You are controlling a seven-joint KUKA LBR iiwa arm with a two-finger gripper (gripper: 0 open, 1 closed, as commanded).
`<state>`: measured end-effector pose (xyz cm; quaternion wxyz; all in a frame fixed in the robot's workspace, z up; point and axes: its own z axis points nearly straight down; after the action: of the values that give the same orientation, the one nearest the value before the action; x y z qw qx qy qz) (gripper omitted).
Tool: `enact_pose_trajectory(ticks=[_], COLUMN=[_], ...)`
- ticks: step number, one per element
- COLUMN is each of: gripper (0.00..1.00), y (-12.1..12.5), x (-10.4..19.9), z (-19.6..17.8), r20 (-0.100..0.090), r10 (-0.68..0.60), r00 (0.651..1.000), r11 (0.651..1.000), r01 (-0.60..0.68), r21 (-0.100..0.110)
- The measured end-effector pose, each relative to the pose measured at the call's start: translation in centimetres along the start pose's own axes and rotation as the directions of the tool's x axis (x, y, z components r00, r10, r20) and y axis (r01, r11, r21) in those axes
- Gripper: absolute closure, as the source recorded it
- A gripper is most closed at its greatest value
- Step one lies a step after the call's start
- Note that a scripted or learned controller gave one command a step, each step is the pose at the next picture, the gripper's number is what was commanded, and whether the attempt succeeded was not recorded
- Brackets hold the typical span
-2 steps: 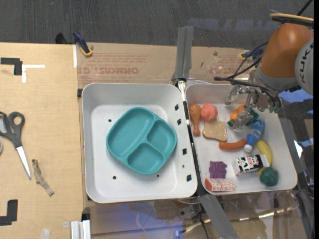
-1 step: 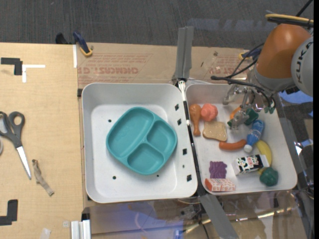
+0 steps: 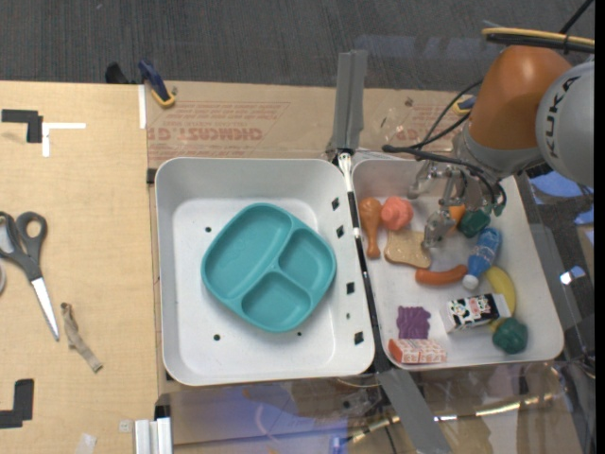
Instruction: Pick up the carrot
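Carrot lodged at right bin far edge; gripper poised just left; jaw state cannot be told.

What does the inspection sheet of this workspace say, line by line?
Surface: two white bins side by side; left bin holds a teal divided plate.
Job's things: carrot, orange with a green top, in the right bin, beside the gripper.
Clutter: chicken drumstick, toast, sausage, banana, milk carton, purple grapes.
Grippers: gripper low in the right bin, over the toast.
Cables: black cables at the wrist.
Surroundings: scissors on the cardboard at left.
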<state>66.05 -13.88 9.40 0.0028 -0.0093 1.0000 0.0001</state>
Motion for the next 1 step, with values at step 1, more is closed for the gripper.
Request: enact_pose_trajectory(ticks=[1], gripper=[0.00], y=[-4.46], x=[0.03], z=[-0.15], r20=[0.003], r10=[-0.251], r00=[0.968], r11=[0.968], r01=[0.251], r21=[0.002])
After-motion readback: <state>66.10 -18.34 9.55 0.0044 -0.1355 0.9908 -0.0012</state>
